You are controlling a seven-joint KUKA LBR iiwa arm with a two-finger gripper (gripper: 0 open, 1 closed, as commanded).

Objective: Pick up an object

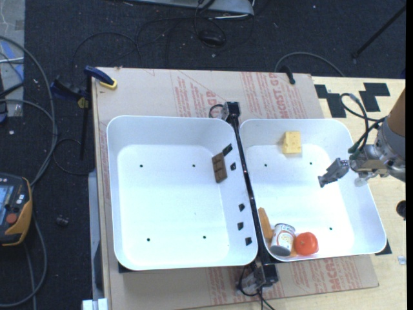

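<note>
The pale yellow sponge block (292, 143) sits near the right white bin's (361, 192) far edge — gripper (333, 173) apart, finger state perhaps unreadable.

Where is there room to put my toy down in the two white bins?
The left bin is bare left of the brown block. The right bin's middle is free, between the yellow sponge and tomato. Its near corner is crowded: can, carrot, tomato.

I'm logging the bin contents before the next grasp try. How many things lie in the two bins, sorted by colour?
Yellow: 1, the sponge block
Brown: 1, the flat piece
Orange: 1, the carrot-like stick
Red: 1, the tomato
White with label: 1, the small can
Total: 5
</note>
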